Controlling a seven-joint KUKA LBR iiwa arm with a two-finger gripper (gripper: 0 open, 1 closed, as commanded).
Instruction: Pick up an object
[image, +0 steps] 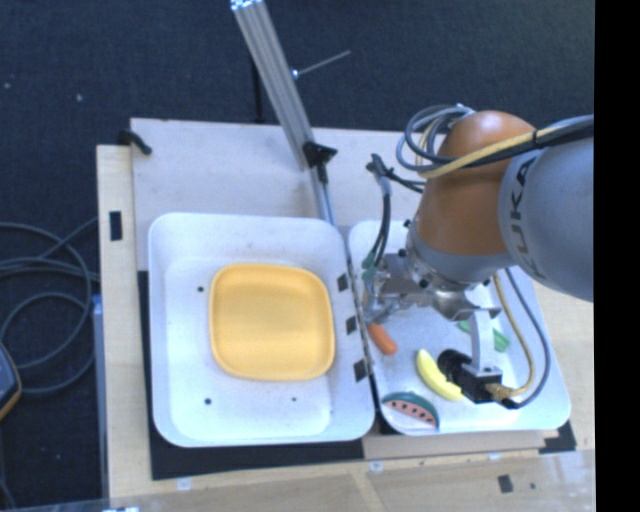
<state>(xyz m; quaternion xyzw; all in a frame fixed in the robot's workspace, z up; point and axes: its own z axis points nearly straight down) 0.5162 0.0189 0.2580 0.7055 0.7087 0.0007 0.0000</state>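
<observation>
A yellow plate (271, 321) lies flat in the left bin (175, 250) on the desk (118, 300). The arm (480, 200) hangs over the right bin (552, 400), its hand (378, 300) low at that bin's left wall; whether the hand is open or closed cannot be told. Just below the hand lies a carrot (382, 339). Nearer the front edge are a melon slice (412, 409) and, right of it, a banana (434, 373).
</observation>
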